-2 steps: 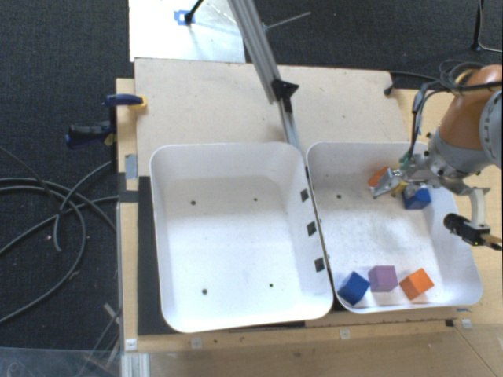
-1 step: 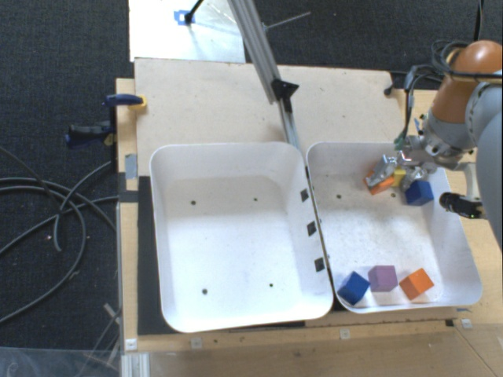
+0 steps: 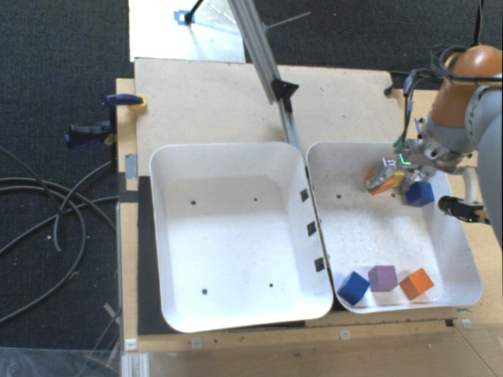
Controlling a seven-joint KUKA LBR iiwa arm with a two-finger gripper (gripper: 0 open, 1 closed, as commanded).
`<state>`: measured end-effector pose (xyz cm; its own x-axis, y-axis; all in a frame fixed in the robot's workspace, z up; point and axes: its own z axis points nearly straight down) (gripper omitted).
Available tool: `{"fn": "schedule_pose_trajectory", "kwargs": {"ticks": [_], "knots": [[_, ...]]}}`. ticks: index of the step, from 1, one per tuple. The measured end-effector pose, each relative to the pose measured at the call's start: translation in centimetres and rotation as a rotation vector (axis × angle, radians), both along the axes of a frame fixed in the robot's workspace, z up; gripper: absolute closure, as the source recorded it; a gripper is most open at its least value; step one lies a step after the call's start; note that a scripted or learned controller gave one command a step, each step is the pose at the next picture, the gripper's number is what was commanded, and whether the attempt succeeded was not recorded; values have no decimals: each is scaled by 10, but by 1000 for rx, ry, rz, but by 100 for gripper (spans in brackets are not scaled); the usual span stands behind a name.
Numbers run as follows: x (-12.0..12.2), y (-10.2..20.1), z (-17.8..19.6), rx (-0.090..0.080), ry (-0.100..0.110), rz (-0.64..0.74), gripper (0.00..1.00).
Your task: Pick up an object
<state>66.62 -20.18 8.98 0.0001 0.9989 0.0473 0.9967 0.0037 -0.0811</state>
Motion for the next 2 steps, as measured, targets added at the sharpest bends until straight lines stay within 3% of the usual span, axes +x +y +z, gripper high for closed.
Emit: {"fn": "schedule_pose_trajectory", "kwargs": {"ticks": [1,2], "knots": [[0,1,10,1,3,5,100],[1,1,21,1,1,10,100]]}}
